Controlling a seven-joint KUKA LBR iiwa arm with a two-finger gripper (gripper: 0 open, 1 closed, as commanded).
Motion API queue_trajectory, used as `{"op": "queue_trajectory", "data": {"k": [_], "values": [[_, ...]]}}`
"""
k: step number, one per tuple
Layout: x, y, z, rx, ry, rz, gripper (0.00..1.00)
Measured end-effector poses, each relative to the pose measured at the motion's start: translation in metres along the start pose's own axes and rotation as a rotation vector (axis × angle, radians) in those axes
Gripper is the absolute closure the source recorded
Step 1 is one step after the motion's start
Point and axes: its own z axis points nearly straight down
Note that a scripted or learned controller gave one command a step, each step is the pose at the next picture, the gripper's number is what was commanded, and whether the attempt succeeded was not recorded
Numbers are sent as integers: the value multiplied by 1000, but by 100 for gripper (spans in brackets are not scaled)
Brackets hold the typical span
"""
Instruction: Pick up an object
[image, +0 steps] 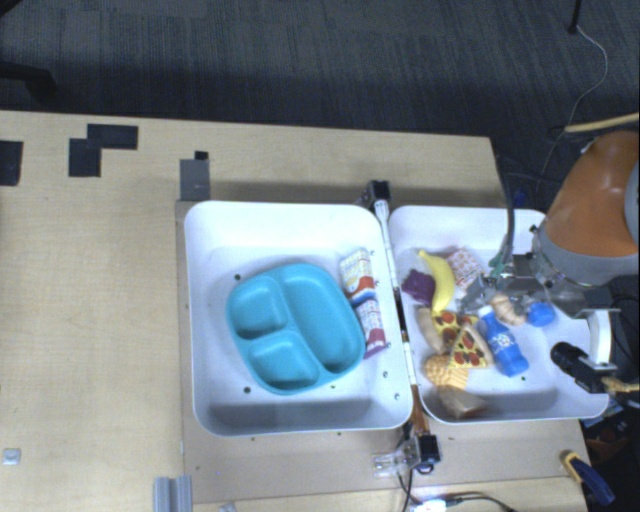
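Note:
My gripper hangs low over the middle of the right bin, just above a pile of toys. Under and beside it lie a blue bottle, a pizza slice and a small blue cap. Left of it are a yellow banana, a purple piece and a speckled packet. A waffle-like yellow piece and a brownish item sit near the bin's front wall. Nothing is visibly held.
The left bin holds a blue divided plate and a white, red and blue tube against its right wall. The divider between the bins runs close to the pile. The grey and orange arm covers the right bin's far right part.

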Motion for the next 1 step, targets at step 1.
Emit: {"op": "queue_trajectory", "data": {"k": [1], "values": [[-12,65,98,-8,-2,-1,0]]}}
